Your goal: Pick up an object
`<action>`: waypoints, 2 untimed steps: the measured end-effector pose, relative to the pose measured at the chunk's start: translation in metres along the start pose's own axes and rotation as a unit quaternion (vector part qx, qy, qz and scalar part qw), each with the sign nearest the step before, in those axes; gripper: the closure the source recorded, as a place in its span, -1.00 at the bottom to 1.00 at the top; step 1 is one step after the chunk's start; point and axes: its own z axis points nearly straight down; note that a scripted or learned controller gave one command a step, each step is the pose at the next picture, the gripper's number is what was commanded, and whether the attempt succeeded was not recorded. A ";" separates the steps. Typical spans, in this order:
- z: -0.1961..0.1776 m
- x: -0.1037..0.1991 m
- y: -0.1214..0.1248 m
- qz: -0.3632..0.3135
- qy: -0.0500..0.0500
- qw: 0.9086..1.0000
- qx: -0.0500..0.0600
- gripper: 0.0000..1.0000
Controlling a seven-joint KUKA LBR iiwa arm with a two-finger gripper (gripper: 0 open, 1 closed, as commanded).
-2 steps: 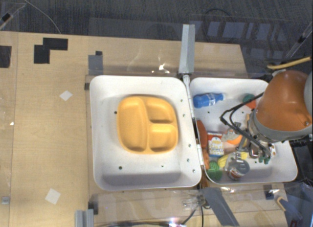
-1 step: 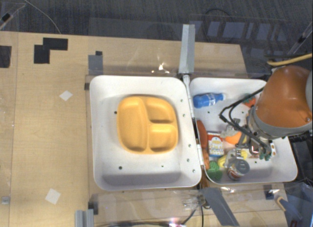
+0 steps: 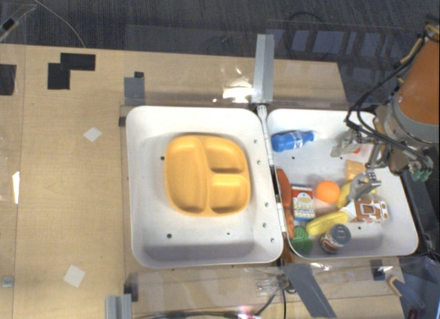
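Robotics lab bench, pale wooden top [image 3: 62, 194] with black tape markers [image 3: 69, 69], two white bins [image 3: 199, 242] clamped by metal brackets [image 3: 264, 70], loose cables [image 3: 371, 104], dark carpet floor [image 3: 172, 1], grey-and-orange robot arm [image 3: 418, 97] over it

My arm [image 3: 416, 97] wears orange over grey, above two white bins [image 3: 148, 173]. The left one carries a yellow-orange divided plate [image 3: 206, 173]; the right bin [image 3: 405, 232] shows a blue bottle [image 3: 292, 139], an orange ball [image 3: 328, 192], a yellow banana [image 3: 324, 223] and a red-and-white carton [image 3: 303, 203].
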 end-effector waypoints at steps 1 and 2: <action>0.061 -0.010 -0.041 -0.073 0.004 0.997 -0.001 -1.00; 0.143 -0.053 -0.008 0.083 0.005 0.997 -0.002 -1.00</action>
